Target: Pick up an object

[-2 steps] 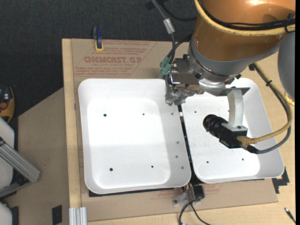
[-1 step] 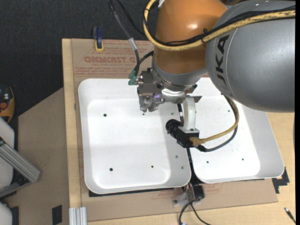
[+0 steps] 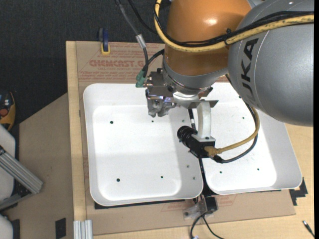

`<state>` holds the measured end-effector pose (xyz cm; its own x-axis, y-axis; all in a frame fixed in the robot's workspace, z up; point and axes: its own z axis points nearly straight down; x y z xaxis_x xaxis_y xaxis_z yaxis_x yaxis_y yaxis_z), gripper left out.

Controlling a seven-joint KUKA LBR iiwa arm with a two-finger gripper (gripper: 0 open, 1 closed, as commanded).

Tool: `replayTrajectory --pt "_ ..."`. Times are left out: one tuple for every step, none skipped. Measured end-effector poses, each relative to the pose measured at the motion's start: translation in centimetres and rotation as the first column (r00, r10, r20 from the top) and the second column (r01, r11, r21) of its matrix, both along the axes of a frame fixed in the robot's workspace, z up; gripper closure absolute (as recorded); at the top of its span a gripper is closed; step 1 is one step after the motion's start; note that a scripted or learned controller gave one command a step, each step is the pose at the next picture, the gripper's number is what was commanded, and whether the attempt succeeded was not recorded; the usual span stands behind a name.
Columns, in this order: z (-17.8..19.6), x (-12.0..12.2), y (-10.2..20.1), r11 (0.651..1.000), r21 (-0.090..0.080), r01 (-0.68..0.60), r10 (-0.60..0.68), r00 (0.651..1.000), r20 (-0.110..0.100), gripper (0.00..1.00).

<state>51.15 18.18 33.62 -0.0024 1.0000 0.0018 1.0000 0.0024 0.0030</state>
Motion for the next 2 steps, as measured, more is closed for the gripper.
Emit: replayTrajectory --pt "-6.0 2.0 3.1 1.000 -0.003 0.000 0.000 1.000 -0.009 1.00" --pt "-5.0 -0.6 3.0 1.000 -0.002 0.001 -0.001 1.000 -0.007 1.00"
